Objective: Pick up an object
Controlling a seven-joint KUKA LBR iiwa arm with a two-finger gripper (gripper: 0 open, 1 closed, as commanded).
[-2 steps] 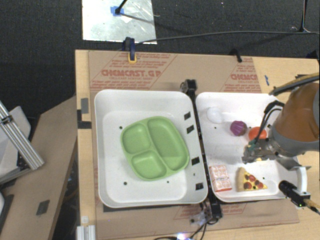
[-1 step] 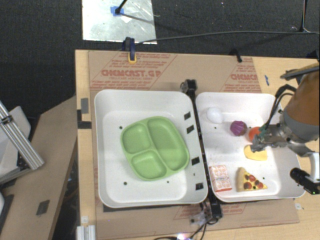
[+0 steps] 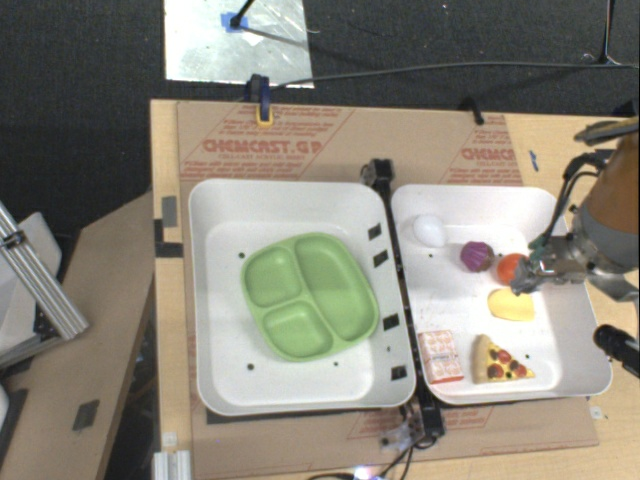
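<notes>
The right bin [image 3: 570,368] holds a white egg-like ball [image 3: 429,230], a purple object [image 3: 477,256], a red-orange tomato [image 3: 511,265], a yellow lemon-like piece [image 3: 511,306], a pizza slice [image 3: 497,361] and a pink patterned packet [image 3: 440,354]. My gripper [image 3: 531,274] reaches in from the right and hangs low over the bin, right beside the tomato and just above the yellow piece. Its tips sit close against the tomato's right side, and nothing is lifted off the bin floor.
The left bin [image 3: 220,268] carries a green divided plate [image 3: 307,295]. Black clips [image 3: 380,173] mark the wall between the bins. Cardboard lies under both bins, and a cable runs across the dark floor behind.
</notes>
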